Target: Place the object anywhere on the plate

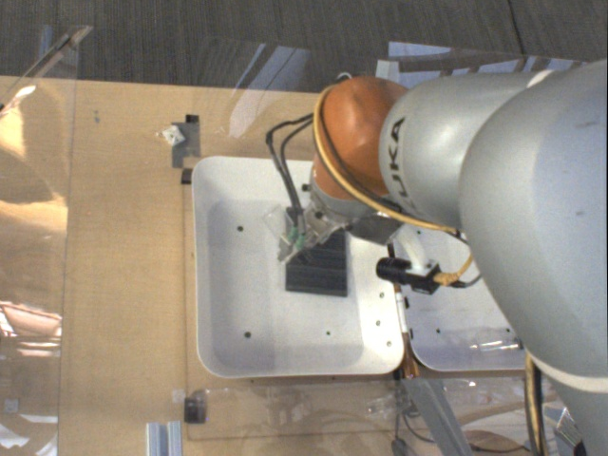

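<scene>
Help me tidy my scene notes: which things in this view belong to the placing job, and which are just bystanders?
Part of the job:
- gripper, low over the left bin
- dark ribbed object lying flat beneath it
- left white bin holding that object

Just lying about:
- right white bin, mostly hidden by the arm
- small black fixtures on the bench
- wooden bench
</scene>
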`<act>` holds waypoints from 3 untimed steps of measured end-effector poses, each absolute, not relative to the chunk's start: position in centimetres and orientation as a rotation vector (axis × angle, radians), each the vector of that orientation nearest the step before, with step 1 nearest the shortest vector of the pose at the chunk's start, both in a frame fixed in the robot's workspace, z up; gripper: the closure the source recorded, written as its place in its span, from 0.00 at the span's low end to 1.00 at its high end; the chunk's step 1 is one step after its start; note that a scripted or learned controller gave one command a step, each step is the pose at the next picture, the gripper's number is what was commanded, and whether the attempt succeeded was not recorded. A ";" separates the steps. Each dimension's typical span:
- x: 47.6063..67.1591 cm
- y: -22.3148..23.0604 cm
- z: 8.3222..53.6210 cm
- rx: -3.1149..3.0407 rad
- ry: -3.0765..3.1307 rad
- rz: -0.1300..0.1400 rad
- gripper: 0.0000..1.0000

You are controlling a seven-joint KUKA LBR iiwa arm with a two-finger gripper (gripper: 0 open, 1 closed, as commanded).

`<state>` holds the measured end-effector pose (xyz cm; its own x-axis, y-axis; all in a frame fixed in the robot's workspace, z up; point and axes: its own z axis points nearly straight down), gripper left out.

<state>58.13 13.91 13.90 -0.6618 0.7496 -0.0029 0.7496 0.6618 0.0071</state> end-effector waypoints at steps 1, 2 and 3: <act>55.5 19.6 12.9 1.757 2.601 0.007 1.00; 59.3 22.3 16.5 1.250 2.877 0.007 1.00; 59.5 15.1 9.0 0.608 3.070 0.013 1.00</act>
